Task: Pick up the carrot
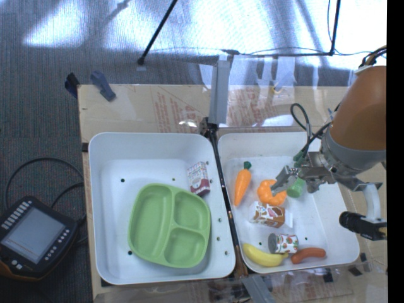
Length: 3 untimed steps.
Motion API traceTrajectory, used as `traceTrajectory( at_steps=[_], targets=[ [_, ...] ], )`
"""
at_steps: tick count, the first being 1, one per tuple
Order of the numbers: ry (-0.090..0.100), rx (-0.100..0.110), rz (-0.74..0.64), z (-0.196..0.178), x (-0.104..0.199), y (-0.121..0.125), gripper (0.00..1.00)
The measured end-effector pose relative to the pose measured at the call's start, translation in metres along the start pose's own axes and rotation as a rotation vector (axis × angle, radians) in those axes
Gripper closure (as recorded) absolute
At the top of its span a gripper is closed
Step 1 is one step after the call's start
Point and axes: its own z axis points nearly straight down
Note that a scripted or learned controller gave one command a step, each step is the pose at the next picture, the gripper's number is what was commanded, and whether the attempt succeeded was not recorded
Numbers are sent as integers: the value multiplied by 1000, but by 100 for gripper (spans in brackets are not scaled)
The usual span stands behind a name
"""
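Observation:
The carrot (242, 185), orange with a small green top, lies near the left wall of the right bin (328, 145), its top pointing away from the camera. My gripper (288, 179) hangs to the carrot's right, above an orange pepper-shaped toy (271, 194) and a small green object (295, 189). A gap of about a carrot's width separates the gripper from the carrot. Nothing of the carrot is covered.
Also in the right bin are a small printed carton (270, 214), a can (283, 243), a banana (263, 255) and a red sausage (308, 254). The left bin (107, 169) holds a green divided plate (170, 225) and a small red carton (199, 178).

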Motion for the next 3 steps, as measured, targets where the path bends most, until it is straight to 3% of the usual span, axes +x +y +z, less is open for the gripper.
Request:
traceTrajectory(
  at_steps=[1,2,3],
  targets=[
    [0,-1,-50,79,-26,56,0],
    [0,-4,44,59,-42,73,0],
    [0,-5,-37,140,-6,101,0]
  ],
)
